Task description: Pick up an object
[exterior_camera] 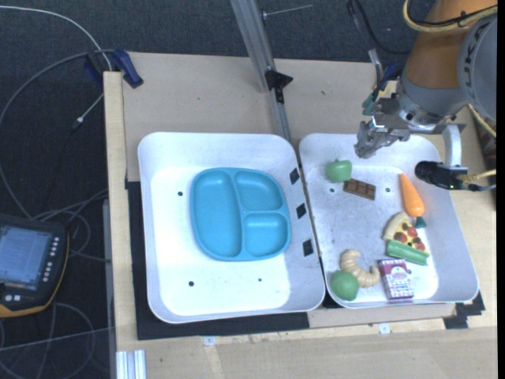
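Gripper (369, 144) hangs over right bin's (465, 267) far edge, nothing between fingers; whether they're spread or pressed together, cannot tell. Nearest candidate: green apple (338, 170), near far left corner of right bin, just beside brown bar (359, 188). Likely light, hard plastic toy: round, smooth, prone to slip or roll. Best grip: across widest middle.

Grey arm (481, 54) with broad orange band, yellow cable looped on top, small metal gripper (371, 142) above the right bin (450, 290).
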Robot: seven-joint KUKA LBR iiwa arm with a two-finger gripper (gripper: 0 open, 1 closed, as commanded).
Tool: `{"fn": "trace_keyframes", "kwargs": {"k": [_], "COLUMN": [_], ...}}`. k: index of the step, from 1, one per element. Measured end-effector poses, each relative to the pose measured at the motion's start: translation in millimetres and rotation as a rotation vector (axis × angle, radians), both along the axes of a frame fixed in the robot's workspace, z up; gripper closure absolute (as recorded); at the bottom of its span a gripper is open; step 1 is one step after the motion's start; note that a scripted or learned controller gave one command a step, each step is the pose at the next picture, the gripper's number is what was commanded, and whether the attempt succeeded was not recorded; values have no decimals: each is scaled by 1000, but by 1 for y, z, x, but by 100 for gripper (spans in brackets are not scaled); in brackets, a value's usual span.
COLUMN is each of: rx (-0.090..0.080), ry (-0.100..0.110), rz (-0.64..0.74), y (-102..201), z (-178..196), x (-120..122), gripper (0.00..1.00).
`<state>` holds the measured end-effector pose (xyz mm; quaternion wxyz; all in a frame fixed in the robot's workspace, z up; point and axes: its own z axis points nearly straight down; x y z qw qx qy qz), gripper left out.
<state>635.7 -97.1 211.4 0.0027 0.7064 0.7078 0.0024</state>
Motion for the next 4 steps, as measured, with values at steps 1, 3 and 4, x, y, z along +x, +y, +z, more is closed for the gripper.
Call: {"fn": "trace_keyframes", "kwargs": {"k": [1, 3, 4], "rx": [0, 3, 3], "ry": [0, 8, 8], "rz": [0, 4, 4], "y": [3, 60, 113], "z": [45, 67, 64], "x": [4, 2, 4], "gripper": [100, 100, 100]}}
